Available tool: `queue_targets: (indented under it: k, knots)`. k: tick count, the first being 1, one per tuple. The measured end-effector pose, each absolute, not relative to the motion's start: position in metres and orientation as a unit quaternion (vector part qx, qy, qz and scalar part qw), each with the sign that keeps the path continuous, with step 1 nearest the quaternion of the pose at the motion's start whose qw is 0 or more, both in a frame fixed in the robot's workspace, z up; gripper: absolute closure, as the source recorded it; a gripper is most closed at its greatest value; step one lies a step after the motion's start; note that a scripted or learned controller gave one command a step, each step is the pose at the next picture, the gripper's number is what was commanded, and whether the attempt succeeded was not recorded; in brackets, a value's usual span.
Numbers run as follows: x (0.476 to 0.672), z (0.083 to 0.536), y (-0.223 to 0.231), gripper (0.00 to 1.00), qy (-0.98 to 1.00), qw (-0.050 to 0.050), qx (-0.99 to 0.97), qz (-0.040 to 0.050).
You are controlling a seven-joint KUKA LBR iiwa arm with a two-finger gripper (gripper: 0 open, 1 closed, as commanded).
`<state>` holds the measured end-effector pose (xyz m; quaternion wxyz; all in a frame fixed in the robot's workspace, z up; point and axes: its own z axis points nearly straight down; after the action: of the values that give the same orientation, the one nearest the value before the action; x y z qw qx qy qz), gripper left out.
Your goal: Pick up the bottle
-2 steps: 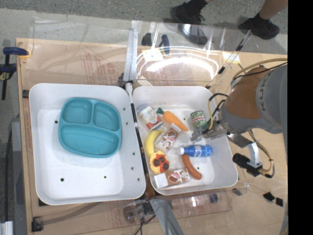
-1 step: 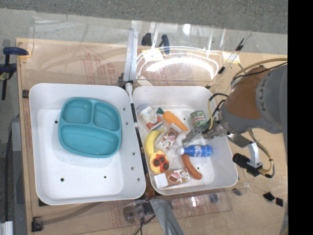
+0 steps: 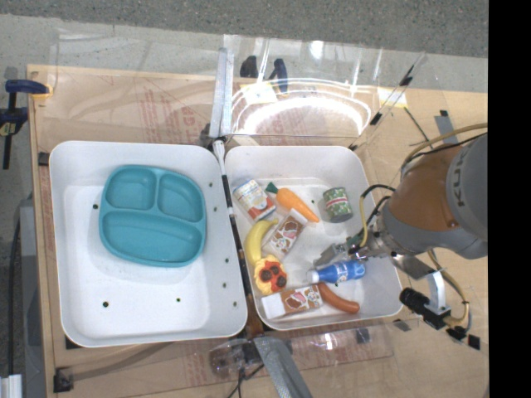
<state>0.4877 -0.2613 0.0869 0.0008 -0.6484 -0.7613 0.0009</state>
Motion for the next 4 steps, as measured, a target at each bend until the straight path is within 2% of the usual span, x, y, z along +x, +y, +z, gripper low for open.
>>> queue_targets:
  k: [1,2,3,4]
  knots:
    - [0.488,0.098,-0.264,1.0,-0.762,-0.001,-0.648,0.0016]
    - [0.488,0.098,-0.264,0.0,-0.762,-0.001,-0.648,0.0017]
    - [0.452,0.086,-0.261,0.0,-0.786,0.001,-0.619,0.0006]
    - [0.453,0.097,-0.262,1.0,-0.786,0.0,-0.618,0.0004]
